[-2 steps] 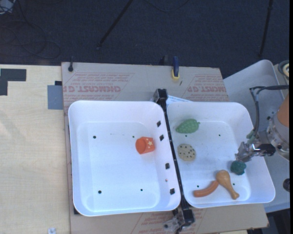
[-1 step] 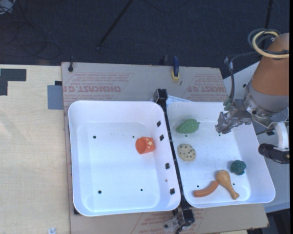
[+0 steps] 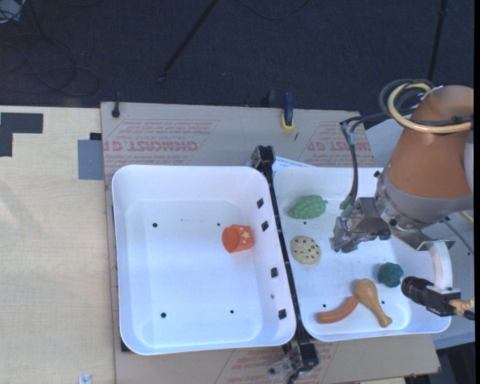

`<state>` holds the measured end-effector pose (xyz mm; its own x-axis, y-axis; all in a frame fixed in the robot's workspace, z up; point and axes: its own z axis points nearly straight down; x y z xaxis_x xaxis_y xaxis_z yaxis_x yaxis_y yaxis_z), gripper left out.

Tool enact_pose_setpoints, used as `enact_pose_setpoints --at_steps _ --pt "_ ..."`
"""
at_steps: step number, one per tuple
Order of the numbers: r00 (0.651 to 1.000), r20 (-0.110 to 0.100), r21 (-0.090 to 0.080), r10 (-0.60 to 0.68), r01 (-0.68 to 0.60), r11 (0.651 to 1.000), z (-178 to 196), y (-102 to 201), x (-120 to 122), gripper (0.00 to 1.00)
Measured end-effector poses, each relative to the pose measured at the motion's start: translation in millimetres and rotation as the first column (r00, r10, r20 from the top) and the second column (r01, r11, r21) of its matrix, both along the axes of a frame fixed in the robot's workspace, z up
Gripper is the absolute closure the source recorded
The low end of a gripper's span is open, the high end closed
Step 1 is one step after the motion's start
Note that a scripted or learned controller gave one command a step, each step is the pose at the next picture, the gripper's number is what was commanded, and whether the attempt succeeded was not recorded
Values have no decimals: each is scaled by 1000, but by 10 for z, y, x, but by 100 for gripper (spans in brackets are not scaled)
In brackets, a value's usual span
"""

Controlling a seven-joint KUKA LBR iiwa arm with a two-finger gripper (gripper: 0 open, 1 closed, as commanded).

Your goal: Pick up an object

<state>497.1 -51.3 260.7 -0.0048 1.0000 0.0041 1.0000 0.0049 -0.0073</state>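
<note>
Gripper low over right bin, finger state unreadable, beside speckled cookie, green leafy piece near, orange cup in left bin

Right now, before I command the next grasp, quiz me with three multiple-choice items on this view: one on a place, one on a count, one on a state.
1. Where does the orange-red object lie?
A. in the left bin
B. in the right bin
C. on the cardboard

2. How many objects lie in the right bin?
A. two
B. five
C. eight

3. Where is the gripper?
A. over the left bin
B. over the right bin
C. outside both bins

Answers: 1 A, it sits alone near that bin's right wall. 2 B, the green leafy piece, speckled cookie, dark green piece, drumstick and orange sausage. 3 B, it hangs between the leafy piece and the dark green piece.
</note>
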Motion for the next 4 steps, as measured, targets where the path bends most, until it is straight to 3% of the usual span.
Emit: enact_pose_setpoints --at_steps 1,2,3,4 --pt "1000 5 -1 4 -4 1000 265 786 -222 100" --pt "1000 -7 -5 -10 10 1000 -796 373 -237 100" --pt "1000 23 -2 -1 1 1000 1017 598 -196 100" --pt "1000 -3 -4 -1 1 1000 264 1165 9 100"
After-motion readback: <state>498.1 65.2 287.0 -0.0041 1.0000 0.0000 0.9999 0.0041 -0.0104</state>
